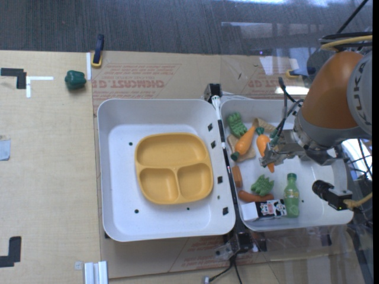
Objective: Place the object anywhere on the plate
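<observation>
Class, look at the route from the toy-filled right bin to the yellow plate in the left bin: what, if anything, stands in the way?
The two bins' adjoining rims lie between the toys and the plate, so a toy must be lifted over them. The plate's three compartments hold nothing, and the gripper is over the right bin.

Plate [174, 168] lies open above; toys [262, 185] crowd the right bin [331, 215].

The setting is a robotics laboratory test bench. A grey industrial arm with an orange band [334, 90] reaches over two shallow white bins [112, 176] set side by side on a cardboard-covered surface [47, 176], with clamps [98, 51] and brackets [15, 78] fixed on it. The right bin holds toy food items [246, 139]; dark carpet flooring [148, 16] lies at the far side.
</observation>
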### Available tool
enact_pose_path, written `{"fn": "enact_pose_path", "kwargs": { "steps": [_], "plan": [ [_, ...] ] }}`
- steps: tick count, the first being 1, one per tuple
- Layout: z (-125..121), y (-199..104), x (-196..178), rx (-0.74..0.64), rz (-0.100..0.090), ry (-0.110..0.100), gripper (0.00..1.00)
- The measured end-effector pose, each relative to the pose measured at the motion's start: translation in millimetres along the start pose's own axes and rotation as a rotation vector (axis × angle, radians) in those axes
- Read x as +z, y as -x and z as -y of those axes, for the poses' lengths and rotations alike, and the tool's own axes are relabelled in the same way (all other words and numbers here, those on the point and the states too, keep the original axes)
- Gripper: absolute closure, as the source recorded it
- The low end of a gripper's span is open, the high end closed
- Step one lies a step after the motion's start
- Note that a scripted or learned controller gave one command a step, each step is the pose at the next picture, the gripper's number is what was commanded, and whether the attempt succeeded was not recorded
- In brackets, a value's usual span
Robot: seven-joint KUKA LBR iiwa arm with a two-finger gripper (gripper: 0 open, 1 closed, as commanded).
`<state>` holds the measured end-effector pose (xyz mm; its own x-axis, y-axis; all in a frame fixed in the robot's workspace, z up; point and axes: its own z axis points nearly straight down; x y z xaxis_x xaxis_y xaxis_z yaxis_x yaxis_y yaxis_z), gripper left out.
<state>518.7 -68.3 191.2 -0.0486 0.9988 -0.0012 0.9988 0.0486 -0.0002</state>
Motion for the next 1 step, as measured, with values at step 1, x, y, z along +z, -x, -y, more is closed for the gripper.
{"fn": "enact_pose_path", "kwargs": {
  "steps": [1],
  "plan": [
    [0.0, 0.1, 0.0, 0.0, 0.0, 0.0, 0.0]
  ]
}}
